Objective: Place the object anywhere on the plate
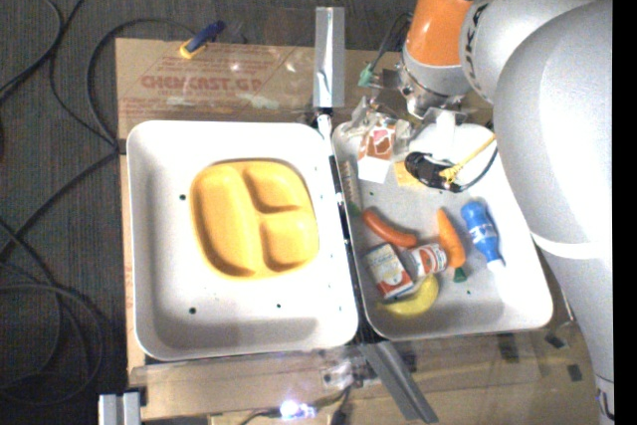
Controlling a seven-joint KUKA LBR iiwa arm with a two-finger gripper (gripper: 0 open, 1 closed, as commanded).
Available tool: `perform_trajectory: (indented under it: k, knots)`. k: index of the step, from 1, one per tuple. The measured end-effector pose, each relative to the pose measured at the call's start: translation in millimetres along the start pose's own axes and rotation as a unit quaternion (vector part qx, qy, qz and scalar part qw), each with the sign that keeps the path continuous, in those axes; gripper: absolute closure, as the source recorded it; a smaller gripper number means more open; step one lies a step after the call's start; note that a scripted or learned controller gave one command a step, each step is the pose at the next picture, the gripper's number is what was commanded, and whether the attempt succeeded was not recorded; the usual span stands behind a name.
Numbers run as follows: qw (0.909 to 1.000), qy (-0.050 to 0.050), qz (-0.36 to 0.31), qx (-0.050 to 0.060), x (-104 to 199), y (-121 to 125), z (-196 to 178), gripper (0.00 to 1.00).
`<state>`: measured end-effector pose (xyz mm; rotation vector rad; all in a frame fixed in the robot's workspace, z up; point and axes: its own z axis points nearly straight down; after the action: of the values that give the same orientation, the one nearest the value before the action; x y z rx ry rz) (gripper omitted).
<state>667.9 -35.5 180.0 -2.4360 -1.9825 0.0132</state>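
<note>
Camera view: nearest the camera, the banana [413, 299] lies at the right bin's [528, 309] near edge, beside a small can [390, 272] and the sausage [390, 228]. My gripper [383, 129] hangs over the bin's far-left corner, likely to pick there. Grip state: cannot tell. Which object is mine, and its axis, is unclear. The yellow plate [257, 216] waits in the left bin [164, 314].

Plate [256, 217] in left bin [159, 154]
</note>
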Motion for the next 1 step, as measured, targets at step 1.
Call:
perform_trajectory:
  k: [1]
  knots:
    - [0.9964, 0.002, -0.084, 0.000, 49.3, -61.2, 0.2, 1.00]
